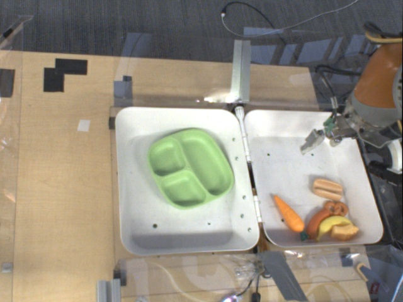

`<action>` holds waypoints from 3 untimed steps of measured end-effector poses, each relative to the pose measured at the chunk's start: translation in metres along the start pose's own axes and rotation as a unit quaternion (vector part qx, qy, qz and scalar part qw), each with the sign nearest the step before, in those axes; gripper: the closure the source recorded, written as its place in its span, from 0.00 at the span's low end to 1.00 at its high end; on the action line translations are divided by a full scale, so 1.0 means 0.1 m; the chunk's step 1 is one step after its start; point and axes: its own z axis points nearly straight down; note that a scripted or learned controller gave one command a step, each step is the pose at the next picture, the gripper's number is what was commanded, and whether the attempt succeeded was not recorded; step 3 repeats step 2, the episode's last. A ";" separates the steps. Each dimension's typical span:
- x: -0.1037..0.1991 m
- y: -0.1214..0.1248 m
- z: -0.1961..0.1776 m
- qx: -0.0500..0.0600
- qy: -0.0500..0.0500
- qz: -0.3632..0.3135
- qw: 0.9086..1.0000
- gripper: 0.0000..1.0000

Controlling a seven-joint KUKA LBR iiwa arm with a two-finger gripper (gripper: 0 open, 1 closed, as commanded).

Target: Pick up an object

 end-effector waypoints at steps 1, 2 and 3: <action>-0.07 -0.81 0.07 0.001 0.001 -0.140 0.990 0.00; -0.13 -0.81 0.63 -0.003 -0.002 -0.168 0.986 0.00; -0.13 -0.81 0.63 -0.003 -0.002 -0.168 0.986 0.00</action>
